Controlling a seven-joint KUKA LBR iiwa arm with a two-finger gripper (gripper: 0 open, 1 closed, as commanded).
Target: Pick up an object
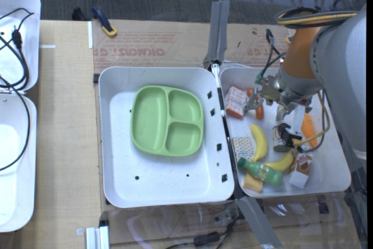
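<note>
We judge the pick as not yet made. The gripper [284,115] hangs low over the middle of the right bin [335,181], and we see nothing between its jaws; whether they are spread or pressed together we cannot tell, as cables and the wrist clutter that spot. So the reach is done, and closing on something and lifting it are left.

The things to choose from all lie in that bin: a red and white carton [235,101] near its left wall, a banana [260,142] just below and left of the gripper, a second banana [281,161] nearer the front edge, a green bottle [261,170] touching it, and an orange piece [308,129] by the right wall.

They lie crowded, several touching, so a clean grip on one may be hard. The left bin [114,181] carries a green divided plate [168,120], well apart from the work.
</note>
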